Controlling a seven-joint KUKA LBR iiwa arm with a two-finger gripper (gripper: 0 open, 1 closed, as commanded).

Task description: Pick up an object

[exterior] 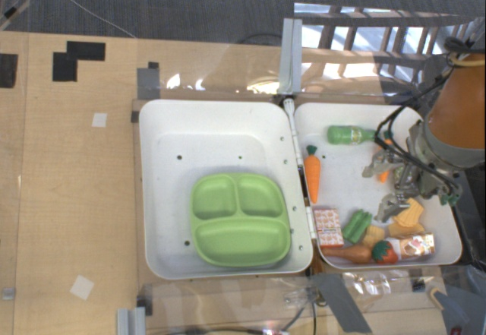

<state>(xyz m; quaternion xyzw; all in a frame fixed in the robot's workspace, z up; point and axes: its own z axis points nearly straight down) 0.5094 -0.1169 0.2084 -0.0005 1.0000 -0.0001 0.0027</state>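
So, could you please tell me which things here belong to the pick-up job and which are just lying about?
Belonging to the job:
hand
right bin
carrot
green bottle
cheese wedge
green pepper

Lying about:
left bin
green tray

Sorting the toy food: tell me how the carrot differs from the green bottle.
The carrot is orange with a green top; the bottle is green all over. The carrot lies lengthwise along the right bin's left wall; the bottle lies crosswise near the back. Both lie flat in the right bin.
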